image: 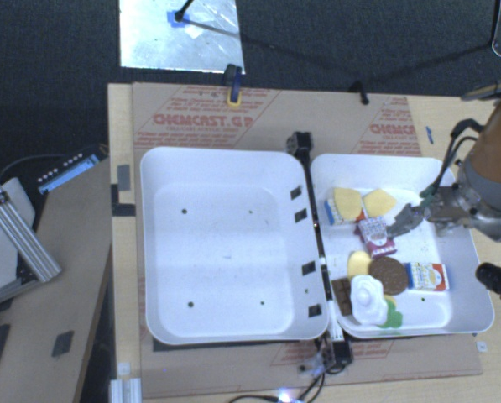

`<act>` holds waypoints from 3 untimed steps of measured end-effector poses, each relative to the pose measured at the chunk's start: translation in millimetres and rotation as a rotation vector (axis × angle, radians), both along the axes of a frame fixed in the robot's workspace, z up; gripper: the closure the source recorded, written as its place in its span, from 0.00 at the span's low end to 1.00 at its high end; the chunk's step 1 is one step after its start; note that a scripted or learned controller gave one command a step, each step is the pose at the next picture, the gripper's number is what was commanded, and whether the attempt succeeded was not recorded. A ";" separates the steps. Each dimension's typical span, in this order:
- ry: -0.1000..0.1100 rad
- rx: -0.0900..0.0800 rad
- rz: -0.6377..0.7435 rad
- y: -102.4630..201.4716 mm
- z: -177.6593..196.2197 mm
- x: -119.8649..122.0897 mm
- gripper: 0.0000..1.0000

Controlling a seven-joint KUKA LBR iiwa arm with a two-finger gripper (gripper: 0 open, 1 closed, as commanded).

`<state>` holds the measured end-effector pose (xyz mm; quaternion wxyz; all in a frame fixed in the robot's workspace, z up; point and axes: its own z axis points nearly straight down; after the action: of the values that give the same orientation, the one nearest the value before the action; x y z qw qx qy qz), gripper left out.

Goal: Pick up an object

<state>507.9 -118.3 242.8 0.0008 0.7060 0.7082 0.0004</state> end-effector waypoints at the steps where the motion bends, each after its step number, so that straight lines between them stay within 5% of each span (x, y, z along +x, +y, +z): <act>1: 0.004 0.000 -0.006 -38.3 -56.9 -22.8 0.00; 2: -0.007 -0.002 -0.003 -75.3 -156.7 0.6 0.00; 3: -0.017 -0.005 0.001 -73.7 -138.6 3.9 1.00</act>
<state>511.8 -192.0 104.2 0.0084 0.7058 0.7084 0.0048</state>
